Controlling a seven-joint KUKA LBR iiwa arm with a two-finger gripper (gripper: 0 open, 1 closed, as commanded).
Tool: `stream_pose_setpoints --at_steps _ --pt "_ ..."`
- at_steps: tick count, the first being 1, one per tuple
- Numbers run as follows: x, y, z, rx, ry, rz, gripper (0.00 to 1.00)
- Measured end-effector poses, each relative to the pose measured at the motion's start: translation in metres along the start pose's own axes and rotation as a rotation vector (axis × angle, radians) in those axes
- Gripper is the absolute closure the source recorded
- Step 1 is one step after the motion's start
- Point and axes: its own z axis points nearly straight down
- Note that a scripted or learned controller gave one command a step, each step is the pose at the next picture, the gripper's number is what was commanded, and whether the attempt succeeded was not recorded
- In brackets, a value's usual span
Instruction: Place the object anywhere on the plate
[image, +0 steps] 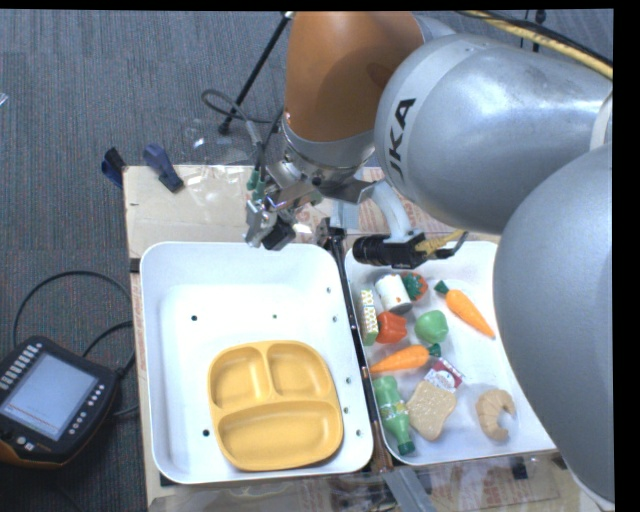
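Desk: pale wooden desk (180, 208), centre of the frame, carrying two bins side by side.
Left bin: shallow white plastic bin (250, 300), centre-left of the frame.
Plate: yellow plastic plate with three compartments (250, 385), lying flat in the lower half of the left bin.
Right bin: shallow white plastic bin (470, 362), centre-right, touching the left bin along its long edge.
Task objects: all the toy food lies in the right bin, well apart from the plate.
Carrots: one orange toy carrot (468, 312) at the upper right of that bin; a second orange toy carrot (403, 360) lies near its middle.
Pepper: round green toy pepper (431, 326), between the two carrots.
Can: small white cylinder with a green end (395, 293), at the upper left of the right bin, with a red toy piece (392, 326) just below it.
Bread: tan toy bread slice (432, 410), lower part of the bin, just beside a green toy bottle (393, 410) along the left wall.
Croissant: light brown toy croissant (495, 413), lower right of the bin.
Arm: large grey robot arm with an orange band (340, 70), filling the upper right of the frame.
Gripper: two-finger gripper (268, 228), at the upper edge of the left bin, well above the plate in the frame.
Gripper state: cannot tell from this view whether it is open or closed.
Pendant: dark handheld screen unit (45, 400), on the floor at the lower left.
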Motion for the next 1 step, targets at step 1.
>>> stream_pose_setpoints --at_steps 1 --pt "0.0007 0.0002 -0.0066 0.006 -0.001 -0.002 1.0"
